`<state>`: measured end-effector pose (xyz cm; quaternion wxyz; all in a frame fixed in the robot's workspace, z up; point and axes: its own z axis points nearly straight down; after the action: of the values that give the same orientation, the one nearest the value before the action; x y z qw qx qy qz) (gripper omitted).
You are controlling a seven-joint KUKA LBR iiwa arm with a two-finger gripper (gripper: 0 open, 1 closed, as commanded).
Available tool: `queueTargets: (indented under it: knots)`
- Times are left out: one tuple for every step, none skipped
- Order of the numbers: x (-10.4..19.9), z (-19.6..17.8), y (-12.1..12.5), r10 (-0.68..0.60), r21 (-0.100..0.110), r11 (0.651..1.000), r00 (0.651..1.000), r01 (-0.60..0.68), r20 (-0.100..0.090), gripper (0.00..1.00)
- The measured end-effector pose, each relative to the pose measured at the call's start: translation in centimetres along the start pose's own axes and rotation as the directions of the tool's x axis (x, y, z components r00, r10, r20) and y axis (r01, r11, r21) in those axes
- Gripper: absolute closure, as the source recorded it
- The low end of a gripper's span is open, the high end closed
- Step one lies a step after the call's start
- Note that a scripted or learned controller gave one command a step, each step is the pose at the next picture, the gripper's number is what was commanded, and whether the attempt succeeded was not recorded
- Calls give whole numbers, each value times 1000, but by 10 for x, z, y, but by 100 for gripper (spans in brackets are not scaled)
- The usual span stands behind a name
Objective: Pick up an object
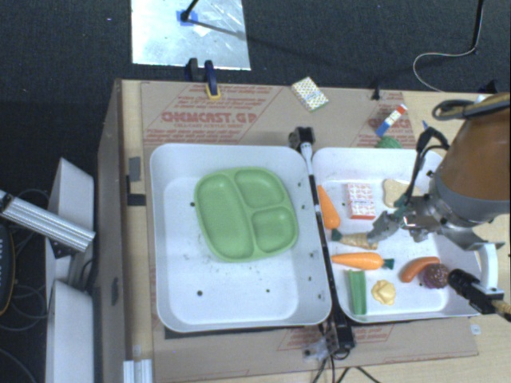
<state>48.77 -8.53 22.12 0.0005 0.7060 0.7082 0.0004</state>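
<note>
Right bin (351, 166): holds all the loose toy food. Left bin (239, 294): holds one green divided plate (247, 214), lying flat near its middle. We judge that the pick belongs in the right bin, since every graspable small item is there.

The arm (479, 166) reaches in from the right, over the right bin's far side. The gripper (385, 227) hangs low near the bin's middle, angled toward the divider between the bins. The view is too coarse here, so we cannot tell whether it is set wide or narrow. We see nothing held in it.

Likely target: a pale tan piece (357, 239), just beside the gripper tip on the divider side, lying flat on the bin floor. We cannot tell if they touch. The tilt of the gripper fits an approach on this piece.

Neighbours:
- An orange carrot (355, 260) lies just in front of the tan piece, roughly parallel to it.
- A second carrot (326, 206) lies along the divider wall.
- A red-and-white box (361, 200) lies behind the tan piece.
- A green stick (357, 291) and a yellow lump (384, 291) sit near the front rim.
- An orange-red sausage shape (418, 268) lies under the wrist.

Risk, in our judgement: the tan piece and the near carrot lie close together, so a closing grasp may nudge or catch both. Nothing is lifted yet.
</note>
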Motion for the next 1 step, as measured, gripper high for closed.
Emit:
queueTargets:
  knots:
    - [-6,101,3,2,3,1000,1000,-2,-1,0]
